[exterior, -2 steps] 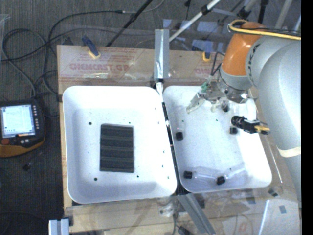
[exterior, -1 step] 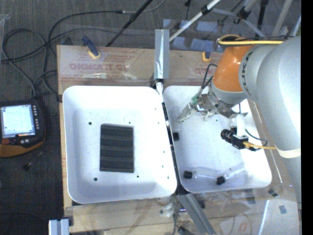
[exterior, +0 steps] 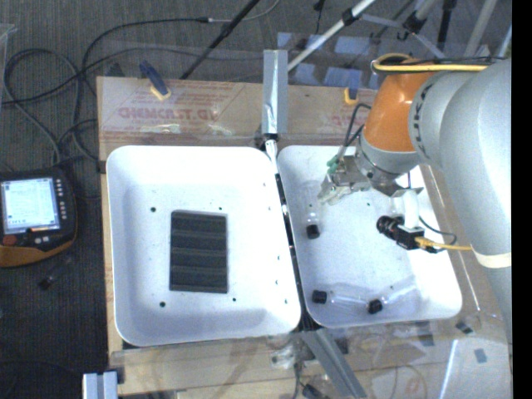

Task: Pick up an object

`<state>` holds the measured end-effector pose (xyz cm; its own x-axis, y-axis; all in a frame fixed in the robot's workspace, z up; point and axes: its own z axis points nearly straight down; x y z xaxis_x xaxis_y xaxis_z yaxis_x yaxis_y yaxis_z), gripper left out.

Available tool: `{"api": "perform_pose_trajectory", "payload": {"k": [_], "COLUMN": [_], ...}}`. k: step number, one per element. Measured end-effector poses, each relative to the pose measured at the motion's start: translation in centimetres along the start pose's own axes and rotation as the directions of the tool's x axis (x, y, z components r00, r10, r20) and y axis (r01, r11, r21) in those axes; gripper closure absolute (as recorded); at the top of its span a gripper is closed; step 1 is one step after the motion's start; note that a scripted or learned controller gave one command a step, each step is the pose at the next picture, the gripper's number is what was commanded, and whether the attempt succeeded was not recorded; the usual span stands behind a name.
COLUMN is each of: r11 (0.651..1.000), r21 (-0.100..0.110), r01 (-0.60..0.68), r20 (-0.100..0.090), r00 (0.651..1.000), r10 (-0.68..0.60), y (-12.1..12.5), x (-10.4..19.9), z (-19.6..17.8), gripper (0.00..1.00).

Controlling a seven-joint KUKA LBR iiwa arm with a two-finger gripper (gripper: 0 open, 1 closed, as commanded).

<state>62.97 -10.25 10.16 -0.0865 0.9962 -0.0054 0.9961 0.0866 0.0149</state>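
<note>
In the left bin (exterior: 133, 181) a black ribbed rectangular pad (exterior: 199, 251) lies flat near the middle. The right bin (exterior: 432, 298) holds a small black piece (exterior: 312, 230) near its left wall. A clear tube (exterior: 353, 296) with dark end caps lies along that bin's front. My gripper (exterior: 336, 184) hangs over the upper left part of the right bin, below the orange band (exterior: 392, 119). It is a little up and to the right of the small black piece and apart from it. Nothing shows in its grasp.
The grey arm (exterior: 474, 156) covers the right bin's right side, with a black fitting and yellow cable (exterior: 403, 233) beneath it. A metal post (exterior: 273, 90) stands behind the bins' shared wall. A teach pendant (exterior: 33, 210) and cables lie left of the bench.
</note>
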Motion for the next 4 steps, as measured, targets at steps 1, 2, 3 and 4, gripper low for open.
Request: {"api": "perform_pose_trajectory", "payload": {"k": [1, 2, 3, 4], "r11": [1.000, 1.000, 0.997, 0.997], "r21": [0.000, 0.015, 0.017, 0.016], "r01": [0.000, 0.024, 0.078, 0.078], "r20": [0.000, -0.003, -0.006, -0.006], "r00": [1.000, 1.000, 0.997, 0.997], "r10": [0.000, -0.024, -0.078, -0.078], "y": [0.0, -0.2, -3.4, -3.3], "x": [0.0, -5.3, -9.7, -9.7], "z": [0.0, -10.2, -1.8, -1.9], "gripper": [0.00, 0.00, 0.00, 0.00]}}
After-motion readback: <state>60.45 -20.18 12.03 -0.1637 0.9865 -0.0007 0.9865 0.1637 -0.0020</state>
